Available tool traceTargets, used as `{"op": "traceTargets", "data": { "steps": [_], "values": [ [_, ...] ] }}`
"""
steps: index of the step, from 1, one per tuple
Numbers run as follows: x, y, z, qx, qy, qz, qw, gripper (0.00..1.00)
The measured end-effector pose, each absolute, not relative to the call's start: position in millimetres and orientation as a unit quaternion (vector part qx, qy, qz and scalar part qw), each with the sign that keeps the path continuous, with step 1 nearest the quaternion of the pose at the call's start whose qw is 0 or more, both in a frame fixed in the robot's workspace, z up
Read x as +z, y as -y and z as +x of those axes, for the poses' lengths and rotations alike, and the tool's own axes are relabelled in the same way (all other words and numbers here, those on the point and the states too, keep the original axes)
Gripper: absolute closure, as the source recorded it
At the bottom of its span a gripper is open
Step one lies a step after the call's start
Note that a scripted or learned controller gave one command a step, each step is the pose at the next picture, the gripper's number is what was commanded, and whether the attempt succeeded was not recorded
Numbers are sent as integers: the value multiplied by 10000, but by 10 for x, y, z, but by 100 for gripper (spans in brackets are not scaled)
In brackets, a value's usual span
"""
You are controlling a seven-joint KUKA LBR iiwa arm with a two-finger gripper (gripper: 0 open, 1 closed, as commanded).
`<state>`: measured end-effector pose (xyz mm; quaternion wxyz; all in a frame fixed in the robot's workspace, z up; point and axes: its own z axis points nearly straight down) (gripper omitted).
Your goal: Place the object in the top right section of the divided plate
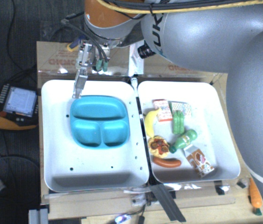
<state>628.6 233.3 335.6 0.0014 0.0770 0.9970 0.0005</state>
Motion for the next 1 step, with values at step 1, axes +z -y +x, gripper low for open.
{"op": "traceTargets", "data": {
  "steps": [1],
  "values": [
    [3548, -2326, 6306, -2, -9987, 505, 16, 0]
  ]
}}
